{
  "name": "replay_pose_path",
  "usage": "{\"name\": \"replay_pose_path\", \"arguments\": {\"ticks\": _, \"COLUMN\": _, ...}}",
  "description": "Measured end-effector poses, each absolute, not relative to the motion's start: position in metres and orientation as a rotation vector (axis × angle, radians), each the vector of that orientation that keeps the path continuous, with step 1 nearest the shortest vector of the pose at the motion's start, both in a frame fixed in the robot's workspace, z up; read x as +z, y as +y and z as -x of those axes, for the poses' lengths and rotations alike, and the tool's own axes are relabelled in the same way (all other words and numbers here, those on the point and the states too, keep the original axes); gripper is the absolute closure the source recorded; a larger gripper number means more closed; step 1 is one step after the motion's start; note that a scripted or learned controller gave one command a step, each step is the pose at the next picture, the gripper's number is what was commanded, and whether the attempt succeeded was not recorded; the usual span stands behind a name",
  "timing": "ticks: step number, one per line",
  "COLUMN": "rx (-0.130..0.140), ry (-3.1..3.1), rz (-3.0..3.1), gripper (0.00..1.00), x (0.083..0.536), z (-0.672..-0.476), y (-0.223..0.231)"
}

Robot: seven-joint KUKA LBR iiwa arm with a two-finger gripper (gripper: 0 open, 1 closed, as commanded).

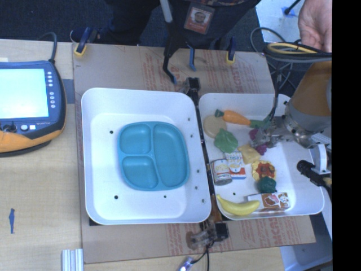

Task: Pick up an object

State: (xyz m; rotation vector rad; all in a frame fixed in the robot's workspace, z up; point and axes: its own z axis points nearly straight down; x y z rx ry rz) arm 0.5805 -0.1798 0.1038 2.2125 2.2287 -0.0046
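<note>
Purple grapes (259, 140) lie just left of gripper (269, 133), right of centre | long axis unclear | jaws' state: cannot tell, blurred

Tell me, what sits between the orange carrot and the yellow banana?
In the camera view, a green leafy toy and a small tin can lie between the orange carrot and yellow banana.

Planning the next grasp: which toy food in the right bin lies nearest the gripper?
The purple grapes, just left of the gripper; the carrot and banana lie farther off.
</note>
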Motion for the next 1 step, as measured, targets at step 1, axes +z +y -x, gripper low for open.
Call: {"name": "replay_pose_path", "arguments": {"ticks": 1, "rx": -0.005, "ry": 2.233, "rz": -2.214, "gripper": 1.00, "x": 0.1917, "z": -0.5640, "y": -0.0754}}
